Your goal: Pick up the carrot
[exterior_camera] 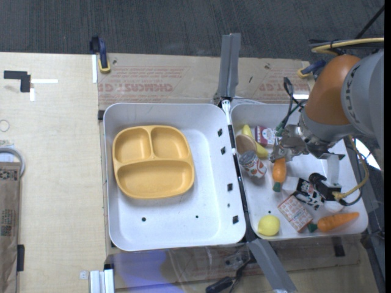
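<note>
A small orange carrot (279,172) with a green end lies lengthwise in the right bin (360,224), near its middle. My gripper (283,152) sits directly over the carrot's upper end, touching or nearly touching it; the wrist hides how the grip stands. A second, larger carrot (339,220) with a green top lies at the bin's front right corner, well apart from the gripper.
Crowded around the small carrot are a can (252,162), a red-and-white carton (264,134), yellow pieces (247,130), a black-and-white cow toy (311,191), a patterned packet (294,212) and a lemon (269,225). A yellow divided plate (153,162) lies in the left bin (177,231).
</note>
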`<action>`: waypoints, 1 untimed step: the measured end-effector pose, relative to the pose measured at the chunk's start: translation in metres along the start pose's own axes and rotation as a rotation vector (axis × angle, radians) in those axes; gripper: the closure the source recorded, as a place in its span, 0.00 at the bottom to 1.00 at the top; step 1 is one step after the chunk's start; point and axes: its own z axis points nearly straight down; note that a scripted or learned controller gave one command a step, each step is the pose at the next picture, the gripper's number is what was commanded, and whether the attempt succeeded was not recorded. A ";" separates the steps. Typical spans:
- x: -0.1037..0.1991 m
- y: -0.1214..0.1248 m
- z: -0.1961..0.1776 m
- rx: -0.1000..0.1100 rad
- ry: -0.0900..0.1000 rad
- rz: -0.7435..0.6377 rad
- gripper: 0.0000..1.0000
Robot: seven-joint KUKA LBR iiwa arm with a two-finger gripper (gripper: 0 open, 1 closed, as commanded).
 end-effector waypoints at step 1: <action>0.061 0.025 -0.136 -0.002 -0.002 -0.002 1.00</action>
